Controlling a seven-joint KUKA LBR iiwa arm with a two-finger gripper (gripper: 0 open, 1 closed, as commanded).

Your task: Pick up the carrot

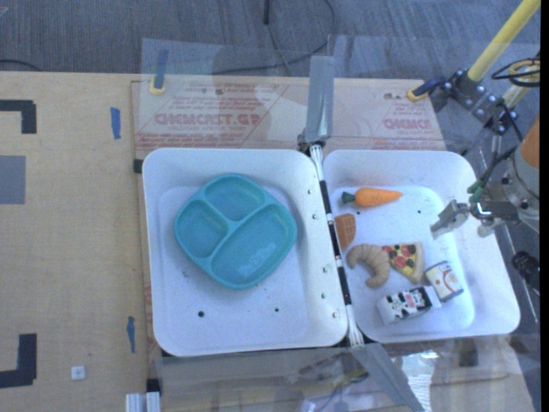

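At the left of the frame, a tan bench is seen, marked with black corner shapes, a grey square and small strips of blue tape. Left of centre, the left bin is occupied by a teal divided plate with three compartments. Above both bins, a clear sheet with red lettering is laid on the bench, and grey carpet crossed by a black cable is seen along the top of the frame. Right of centre, the right bin holds the carrot, which is found in the bin's upper left part, lying on its side with the green end towards the left. Below it, a small orange-brown piece is placed against the bin's left wall; what it is cannot be made out. Further down lie a croissant, touched on its right by a pizza slice, then a black-and-white carton and a small red-and-white carton. At the right edge, the end effector is seen over the bin's right side, well apart from the carrot; the arm is cut off by the frame, and it cannot be told whether the end effector is released or clenched. A yellow pole is seen in the upper right corner.
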